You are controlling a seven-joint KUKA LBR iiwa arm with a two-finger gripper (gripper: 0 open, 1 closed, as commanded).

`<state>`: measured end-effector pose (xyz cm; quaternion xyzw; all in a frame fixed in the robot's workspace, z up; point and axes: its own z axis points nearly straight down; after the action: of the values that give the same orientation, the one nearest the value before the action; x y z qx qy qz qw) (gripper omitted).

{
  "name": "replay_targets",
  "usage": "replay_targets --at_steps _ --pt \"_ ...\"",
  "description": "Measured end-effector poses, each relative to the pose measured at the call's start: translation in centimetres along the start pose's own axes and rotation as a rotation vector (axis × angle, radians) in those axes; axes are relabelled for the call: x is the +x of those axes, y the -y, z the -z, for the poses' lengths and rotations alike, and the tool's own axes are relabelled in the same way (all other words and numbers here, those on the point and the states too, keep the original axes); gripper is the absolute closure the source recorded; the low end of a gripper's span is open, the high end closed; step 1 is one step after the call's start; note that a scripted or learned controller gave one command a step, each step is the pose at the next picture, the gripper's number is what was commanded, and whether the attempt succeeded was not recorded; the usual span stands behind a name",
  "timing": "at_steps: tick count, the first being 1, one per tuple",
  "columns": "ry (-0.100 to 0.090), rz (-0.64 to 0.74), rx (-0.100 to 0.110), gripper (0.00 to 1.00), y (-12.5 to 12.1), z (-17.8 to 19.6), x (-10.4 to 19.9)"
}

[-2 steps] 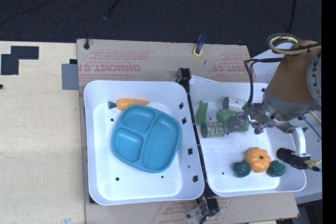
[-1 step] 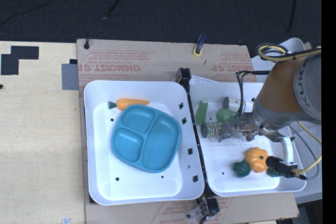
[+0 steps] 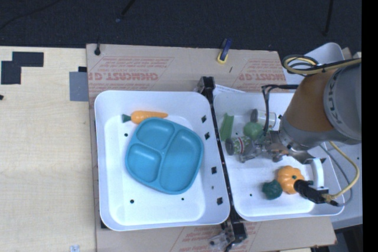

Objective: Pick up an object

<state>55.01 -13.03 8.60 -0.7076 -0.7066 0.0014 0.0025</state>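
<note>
Objects: I see a green item (image 3: 253, 130), a green strip (image 3: 227, 126), an orange pumpkin-like toy (image 3: 289, 179) and a dark teal piece (image 3: 272, 189) in the right bin (image 3: 248, 209).
Gripper: the gripper (image 3: 255, 149) is low in the right bin, beside the green item; I can't tell its opening or any hold.
Left bin: the left bin (image 3: 112, 203) holds a blue divided plate (image 3: 164, 155), with a toy carrot (image 3: 147, 116) just above it.
</note>
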Motion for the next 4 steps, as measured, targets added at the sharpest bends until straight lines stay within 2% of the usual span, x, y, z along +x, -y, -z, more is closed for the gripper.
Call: replay_targets --at_steps 1,2,3,4 --pt "0.000 -0.006 0.000 1.00 0.0 1.2 -0.2" --pt "0.001 -0.007 -0.005 1.00 0.4 5.4 -0.5" --pt "0.002 0.003 -0.009 1.00 0.5 11.8 -0.8" --pt "0.002 0.002 -0.006 1.00 0.4 14.3 -0.9"
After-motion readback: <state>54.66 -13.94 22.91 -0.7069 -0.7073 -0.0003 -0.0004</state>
